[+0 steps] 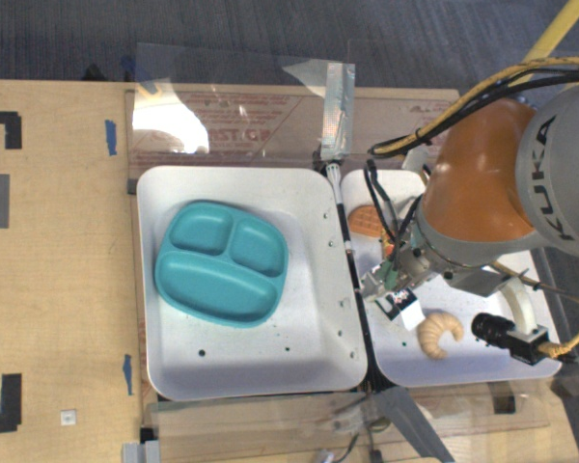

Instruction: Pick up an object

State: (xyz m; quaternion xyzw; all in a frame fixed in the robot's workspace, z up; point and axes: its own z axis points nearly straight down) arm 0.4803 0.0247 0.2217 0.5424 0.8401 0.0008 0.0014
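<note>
My gripper (394, 292) hangs low over the left part of the right bin (482, 367), under the grey and orange arm. A tan croissant-shaped piece (440, 335) lies on the bin floor just to the right of and below the gripper, apart from it. An orange-brown round piece (365, 221) lies near the bin's back left, partly hidden by cables and the arm. A teal divided plate (222, 261) rests in the left bin (299, 355). I see nothing held between the fingers.
The ridge where the two bins meet (352, 287) runs just left of the gripper. A clear plastic sheet (232, 119) and a taped strip (336, 109) lie behind the bins. The arm's bulk covers much of the right bin.
</note>
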